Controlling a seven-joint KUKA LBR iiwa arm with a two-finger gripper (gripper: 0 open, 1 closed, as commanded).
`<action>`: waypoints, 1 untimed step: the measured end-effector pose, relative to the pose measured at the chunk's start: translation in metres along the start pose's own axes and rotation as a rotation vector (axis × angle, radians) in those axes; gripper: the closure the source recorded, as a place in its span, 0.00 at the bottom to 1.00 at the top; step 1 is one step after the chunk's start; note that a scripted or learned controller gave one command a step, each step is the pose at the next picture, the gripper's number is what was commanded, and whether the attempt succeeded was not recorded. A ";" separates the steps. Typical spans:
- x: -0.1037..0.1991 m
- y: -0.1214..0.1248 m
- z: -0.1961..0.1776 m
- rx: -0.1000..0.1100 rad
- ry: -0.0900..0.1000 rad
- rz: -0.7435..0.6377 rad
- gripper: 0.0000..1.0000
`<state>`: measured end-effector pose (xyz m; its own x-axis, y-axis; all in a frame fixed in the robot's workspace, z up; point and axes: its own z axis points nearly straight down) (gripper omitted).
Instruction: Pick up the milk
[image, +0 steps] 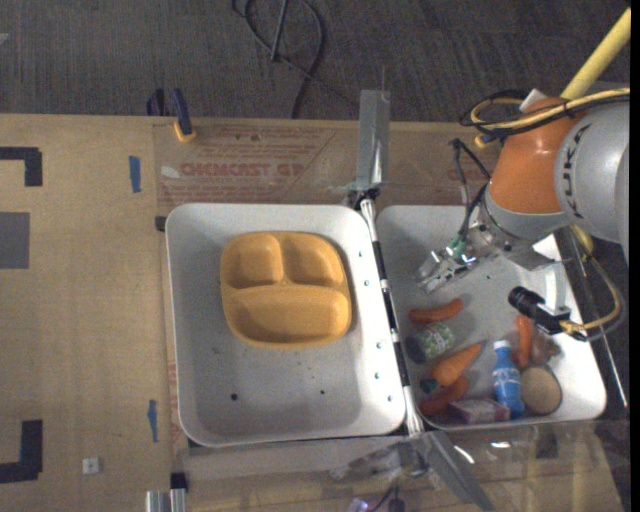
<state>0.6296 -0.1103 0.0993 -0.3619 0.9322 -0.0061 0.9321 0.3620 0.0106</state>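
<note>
white right bin (590, 400) | gripper (440, 270) fingers apart, holding nothing | milk (478, 410) at near edge

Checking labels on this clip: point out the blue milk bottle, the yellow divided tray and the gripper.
Milk bottle (507, 380), camera view, middle of the blue body.
Yellow divided tray (286, 318), camera view, floor of its large front compartment.
Gripper (437, 271), camera view, between its fingertips, above the right bin.

The arm (590, 160) runs off the right edge; the gripper's (440, 272) fingers are too small to read.
</note>
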 end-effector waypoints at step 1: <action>-0.001 0.002 -0.013 -0.007 -0.002 0.002 1.00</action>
<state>0.6317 -0.1108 0.1123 -0.3598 0.9330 -0.0083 0.9328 0.3599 0.0179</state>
